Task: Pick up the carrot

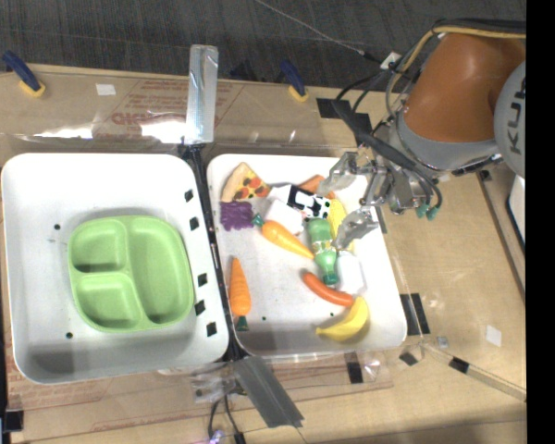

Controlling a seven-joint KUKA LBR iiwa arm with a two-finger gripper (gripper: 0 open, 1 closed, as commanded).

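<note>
Camera view, from left to right: a green divided plate (129, 271) sits alone in the left bin (18, 248). The right bin (277, 326) holds the toy food. The carrot (240, 291) lies along that bin's left wall, near the divider, green top toward the front. Beside it are a pizza slice (244, 183), purple grapes (237, 215), an orange pepper-like piece (286, 237), a green bottle (322, 246), a red chili (328, 290) and a banana (348, 322). The claw (359, 202) hangs over the bin's far right corner, fingers spread and gripping nothing. By this view the pickup is not yet begun: the whole approach and grasp remain. The carrot has open floor on its right, but the wall crowds its left side.
</note>
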